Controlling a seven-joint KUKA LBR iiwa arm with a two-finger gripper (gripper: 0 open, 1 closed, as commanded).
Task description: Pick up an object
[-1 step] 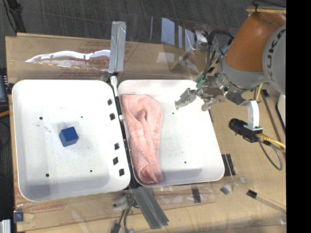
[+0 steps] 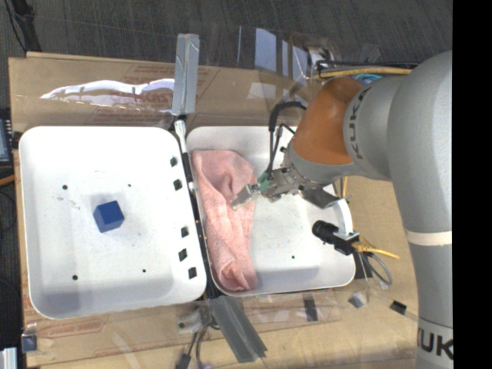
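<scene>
Lying along the right bin's (image 2: 338,279) left side is the pink cloth (image 2: 223,221), gripper (image 2: 250,194) low at its edge, jaw spread I cannot tell, so press in and pinch a fold, blue cube (image 2: 108,215) far left

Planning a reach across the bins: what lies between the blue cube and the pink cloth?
Bare floor of the left bin, then the bins' adjoining walls, between blue cube and pink cloth.

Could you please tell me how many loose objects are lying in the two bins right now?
2: a blue cube in the left bin, a pink cloth in the right bin. The arm may hide more.
</scene>
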